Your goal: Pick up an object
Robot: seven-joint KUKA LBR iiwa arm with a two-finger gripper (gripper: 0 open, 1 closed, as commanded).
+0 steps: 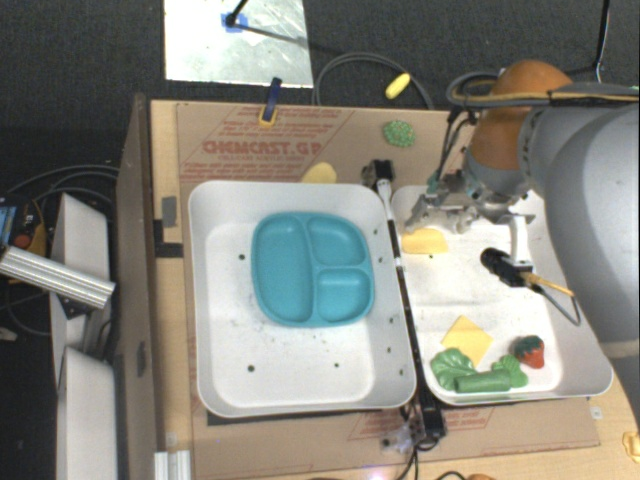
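Grey arm (590, 198), largest and nearest the lens, reaches over the right bin (455, 293), beside the teal divided plate (310, 268). Its gripper (448, 213) hangs right of the plate's far corner; whether it stands apart or closed cannot be told. Likely target, the yellow piece (423, 240), lies nearer the plate, close under the gripper and hard by the bin wall: descend straight, clear of that wall. Open floor lies farther from the plate.

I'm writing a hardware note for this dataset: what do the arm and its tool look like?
The arm is a thick, rounded grey shell with a glossy orange band above the wrist. Thin dark cables loop around that band. The tool is small, bare silvery metal.
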